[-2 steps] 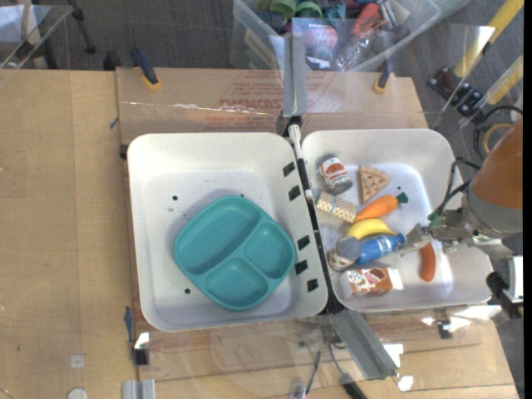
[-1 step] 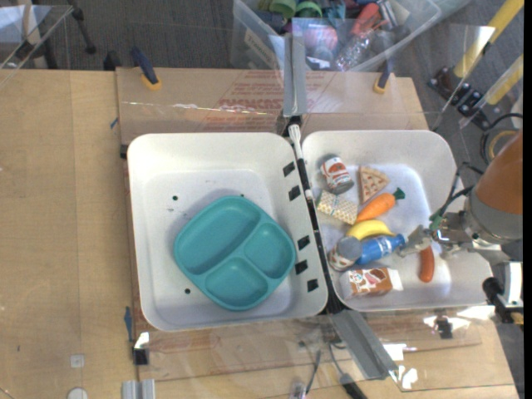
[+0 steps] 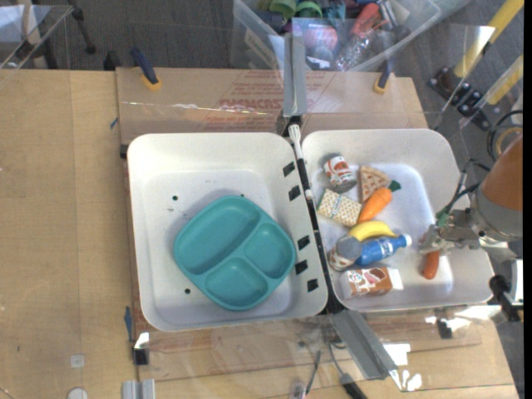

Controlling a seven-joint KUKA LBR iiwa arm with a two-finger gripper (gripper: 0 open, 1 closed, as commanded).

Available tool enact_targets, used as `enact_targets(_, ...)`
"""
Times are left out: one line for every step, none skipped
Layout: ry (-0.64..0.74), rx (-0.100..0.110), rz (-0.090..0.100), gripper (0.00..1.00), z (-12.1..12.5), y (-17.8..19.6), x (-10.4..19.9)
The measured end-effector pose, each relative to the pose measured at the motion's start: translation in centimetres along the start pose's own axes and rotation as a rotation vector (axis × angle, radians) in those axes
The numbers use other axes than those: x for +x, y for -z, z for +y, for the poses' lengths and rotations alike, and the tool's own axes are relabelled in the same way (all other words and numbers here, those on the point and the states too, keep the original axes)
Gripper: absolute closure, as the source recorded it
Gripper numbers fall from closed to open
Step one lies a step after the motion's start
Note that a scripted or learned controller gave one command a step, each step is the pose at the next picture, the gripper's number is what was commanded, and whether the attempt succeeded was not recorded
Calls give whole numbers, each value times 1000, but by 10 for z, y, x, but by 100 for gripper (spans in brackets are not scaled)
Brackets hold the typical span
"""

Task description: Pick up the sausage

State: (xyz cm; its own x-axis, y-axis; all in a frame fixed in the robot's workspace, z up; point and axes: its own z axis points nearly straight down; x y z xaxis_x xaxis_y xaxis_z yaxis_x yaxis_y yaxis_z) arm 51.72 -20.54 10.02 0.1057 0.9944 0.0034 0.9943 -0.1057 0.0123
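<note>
The sausage (image 3: 430,265) is a short red-orange piece standing nearly upright on the floor of the right bin (image 3: 416,144), close to its right wall. My gripper (image 3: 438,239) comes in from the right and hovers just above the sausage's top end, almost touching it. The grey arm and its orange band (image 3: 504,181) rise behind it at the right edge. Whether the gripper holds the sausage is too small to make out.
Left of the sausage lie a blue bottle (image 3: 382,248), banana (image 3: 371,229), carrot (image 3: 376,202), cracker (image 3: 339,209), can (image 3: 339,171) and small box (image 3: 370,281). A teal divided plate (image 3: 234,252) sits in the left bin (image 3: 158,223). A clear tub of toys (image 3: 332,7) stands behind.
</note>
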Motion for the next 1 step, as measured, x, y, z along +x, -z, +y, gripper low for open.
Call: enact_targets(73,13,-3,100,62,38,90)
